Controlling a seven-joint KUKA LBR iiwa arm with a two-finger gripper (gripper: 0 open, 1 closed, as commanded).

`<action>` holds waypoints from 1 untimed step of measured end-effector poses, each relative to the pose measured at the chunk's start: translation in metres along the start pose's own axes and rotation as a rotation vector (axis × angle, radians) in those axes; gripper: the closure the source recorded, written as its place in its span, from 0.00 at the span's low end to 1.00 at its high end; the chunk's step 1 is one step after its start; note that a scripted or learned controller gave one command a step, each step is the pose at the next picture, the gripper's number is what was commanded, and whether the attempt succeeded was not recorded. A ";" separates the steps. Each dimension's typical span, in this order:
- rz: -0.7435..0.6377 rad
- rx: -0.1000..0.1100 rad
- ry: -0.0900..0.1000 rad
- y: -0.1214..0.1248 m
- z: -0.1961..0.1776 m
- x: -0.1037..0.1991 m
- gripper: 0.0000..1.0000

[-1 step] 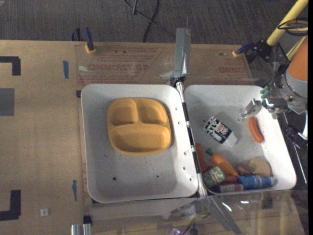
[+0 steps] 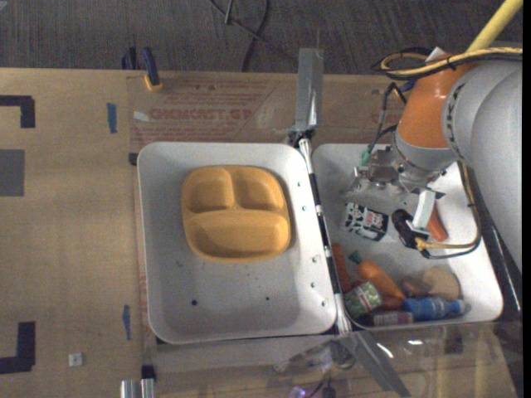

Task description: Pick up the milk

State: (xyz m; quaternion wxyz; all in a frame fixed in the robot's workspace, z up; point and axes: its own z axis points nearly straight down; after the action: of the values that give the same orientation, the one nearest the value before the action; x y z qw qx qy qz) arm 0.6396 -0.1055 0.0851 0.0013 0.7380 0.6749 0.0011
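While the arm [image 2: 465,114] reaches into the right bin [image 2: 489,301], we see its hand [image 2: 377,177] just above the milk carton [image 2: 366,220], which lies flat on the bin floor. We cannot tell its grip. An orange tray [image 2: 236,212] sits in the left bin [image 2: 166,288].

Wooden bench [image 2: 75,247] bears two white bins [image 2: 158,247]
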 end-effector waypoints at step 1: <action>-0.172 -0.002 0.001 -0.057 -0.001 -0.011 0.00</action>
State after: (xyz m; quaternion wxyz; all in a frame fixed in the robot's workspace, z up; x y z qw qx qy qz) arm 0.5817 -0.1113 0.0856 0.0017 0.6771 0.7359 0.0018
